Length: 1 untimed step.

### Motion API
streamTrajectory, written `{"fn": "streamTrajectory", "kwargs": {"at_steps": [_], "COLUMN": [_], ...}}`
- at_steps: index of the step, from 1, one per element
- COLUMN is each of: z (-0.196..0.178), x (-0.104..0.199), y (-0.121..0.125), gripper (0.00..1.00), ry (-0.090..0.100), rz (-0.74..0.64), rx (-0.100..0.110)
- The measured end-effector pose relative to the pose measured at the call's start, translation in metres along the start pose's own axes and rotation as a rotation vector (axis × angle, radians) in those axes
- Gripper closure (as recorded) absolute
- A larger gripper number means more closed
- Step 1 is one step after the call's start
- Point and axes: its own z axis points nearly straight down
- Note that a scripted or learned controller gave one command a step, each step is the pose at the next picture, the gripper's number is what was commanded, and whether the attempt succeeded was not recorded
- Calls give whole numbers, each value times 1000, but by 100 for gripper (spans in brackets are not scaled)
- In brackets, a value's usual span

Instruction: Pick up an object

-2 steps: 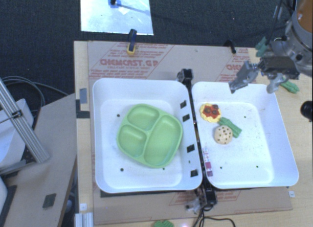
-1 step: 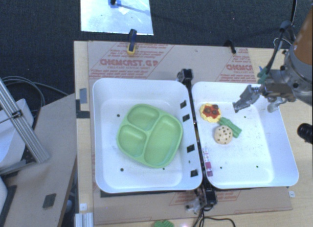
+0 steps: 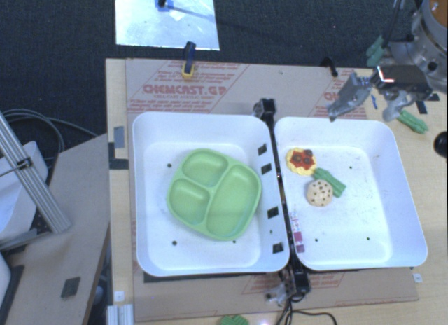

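In the right bin (image 3: 399,169) three small toy foods lie clustered near its left wall, in the upper-left part of its floor. A round, tan cookie (image 3: 319,192) dotted with dark chips sits lowest. Touching its upper right edge is a green, ridged, elongated piece (image 3: 329,181), lying at a slant. Just above and left of both is a flat yellow piece topped with red and dark bits (image 3: 302,161), pizza-like, with a wavy outline. The rest of that bin's floor is bare white plastic, speckled with faint scuffs and a few small dark dots.

The left bin (image 3: 150,148) holds a pale green divided plate (image 3: 214,194), smooth and glossy, with rounded corners and three compartments; it rests tilted askew near the middle of the floor. Both bins are shallow, white and rounded at the corners, clipped together along a black centre strip (image 3: 274,183).

The gripper (image 3: 353,96) hangs above the worktop (image 3: 301,85) just beyond the right bin's far rim, well apart from the toys; whether it is spread or pressed together cannot be told. The worktop is a brown printed board. Beyond it, a shiny metal sheet (image 3: 166,8) lies on dark carpet.
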Motion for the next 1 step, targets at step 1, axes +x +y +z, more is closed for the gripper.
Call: {"fn": "streamTrajectory", "kwargs": {"at_steps": [1], "z": [40], "x": [-67], "y": [-2], "gripper": [0], "ry": [-4], "rz": [16], "rx": [16]}}
